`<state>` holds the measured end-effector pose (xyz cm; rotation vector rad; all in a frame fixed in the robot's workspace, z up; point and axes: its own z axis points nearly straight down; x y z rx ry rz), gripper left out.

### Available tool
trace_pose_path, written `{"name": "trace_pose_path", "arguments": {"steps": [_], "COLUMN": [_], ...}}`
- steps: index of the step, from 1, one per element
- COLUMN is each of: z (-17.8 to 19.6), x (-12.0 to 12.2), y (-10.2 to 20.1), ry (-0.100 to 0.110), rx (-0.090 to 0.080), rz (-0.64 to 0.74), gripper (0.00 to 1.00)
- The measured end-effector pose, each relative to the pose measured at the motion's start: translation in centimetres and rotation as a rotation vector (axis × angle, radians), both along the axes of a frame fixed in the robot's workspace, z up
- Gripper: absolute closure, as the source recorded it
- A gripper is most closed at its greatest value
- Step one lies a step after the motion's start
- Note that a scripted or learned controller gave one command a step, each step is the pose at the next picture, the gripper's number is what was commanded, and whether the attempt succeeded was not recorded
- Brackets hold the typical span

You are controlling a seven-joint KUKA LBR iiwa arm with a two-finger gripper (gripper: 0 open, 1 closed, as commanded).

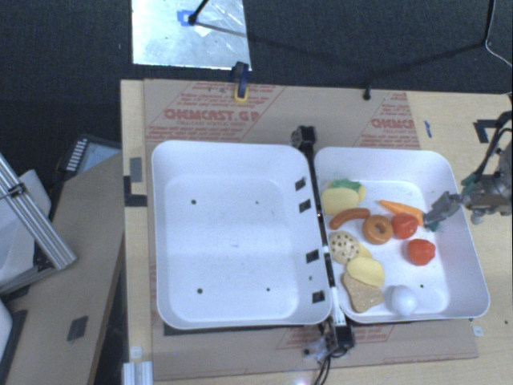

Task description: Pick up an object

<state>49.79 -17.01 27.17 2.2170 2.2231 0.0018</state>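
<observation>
2 white bins (232,155); orange carrot (399,208), red tomato (421,251) (glossy), speckled cookie (343,246).

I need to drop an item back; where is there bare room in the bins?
The left bin offers bare floor wall to wall. The right bin is crowded along the divider; free strips lie along its top and right walls.

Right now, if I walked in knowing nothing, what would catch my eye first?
The heap of bright toy food crowded into the right bin: an orange carrot, red tomatoes, a donut. Beside it lies the big white left bin. The robot's gripper reaches in at the right bin's right rim.
</observation>
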Motion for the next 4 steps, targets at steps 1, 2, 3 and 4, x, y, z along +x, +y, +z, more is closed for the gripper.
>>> {"name": "trace_pose_path", "arguments": {"steps": [1, 2, 3, 4], "z": [-13.9, -18.3, -18.6, -18.7], "x": [6.0, 11.3, 15.6, 13.5], "y": [3.1, 7.0, 8.9, 5.8], "ry": [0.003, -0.021, -0.005, 0.002], "rx": [0.003, -0.002, 0.0, -0.001], "rz": [0.006, 0.004, 0.004, -0.004], "gripper": [0.0, 0.0, 0.0, 0.0]}}
